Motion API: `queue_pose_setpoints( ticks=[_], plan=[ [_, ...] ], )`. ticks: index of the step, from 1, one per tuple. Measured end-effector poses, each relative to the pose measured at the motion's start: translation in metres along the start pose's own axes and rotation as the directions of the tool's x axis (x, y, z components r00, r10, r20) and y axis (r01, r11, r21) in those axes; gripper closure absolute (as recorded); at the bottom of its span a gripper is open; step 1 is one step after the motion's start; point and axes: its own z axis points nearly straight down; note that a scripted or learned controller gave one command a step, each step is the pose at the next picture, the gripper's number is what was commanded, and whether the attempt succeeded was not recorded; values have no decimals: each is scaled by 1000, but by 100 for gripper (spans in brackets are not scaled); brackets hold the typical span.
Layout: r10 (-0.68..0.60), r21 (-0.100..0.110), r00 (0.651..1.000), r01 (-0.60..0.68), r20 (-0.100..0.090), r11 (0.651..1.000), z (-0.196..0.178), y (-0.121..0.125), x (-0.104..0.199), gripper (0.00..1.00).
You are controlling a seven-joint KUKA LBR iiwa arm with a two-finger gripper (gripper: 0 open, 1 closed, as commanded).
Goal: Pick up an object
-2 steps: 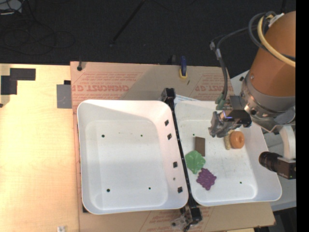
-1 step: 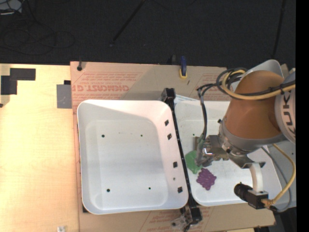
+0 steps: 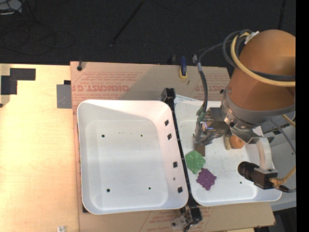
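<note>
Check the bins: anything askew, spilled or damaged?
Nothing looks spilled or damaged. The crinkled green piece, the knobbly purple cluster and a small orange object all lie inside the right white bin. The left white bin sits slightly rotated against it. The hand hangs low above the green piece.

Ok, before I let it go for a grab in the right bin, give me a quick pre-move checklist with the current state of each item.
1. Targets present in the right bin: ok, a green object, a purple object and an orange object lie there.
2. Pincer over the right bin: ok, it sits just above the green object.
3. Pincer opening: cannot tell.
4. Anything held already: cannot tell, nothing visible between the fingers.
5. Green and purple objects separated: not ok, they lie almost touching.
6. Clearance from the divider between the bins: cannot tell, green object lies close to it.
</note>
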Motion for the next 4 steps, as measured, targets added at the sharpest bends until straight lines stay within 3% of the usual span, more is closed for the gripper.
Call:
queue_pose_setpoints(
  ticks=[1, 2, 3, 4],
  plan=[
    [11, 29, 1000, -11, 4, 1000, 169, -7, -41, 100],
    [4, 0, 1000, -4, 1, 1000, 54, 0, -30, 100],
    [2, 1, 1000, -2, 2, 1000, -12, 40, -4, 100],
    [5, 11, 1000, -5, 3, 1000, -8, 37, -5, 0]
  ],
)
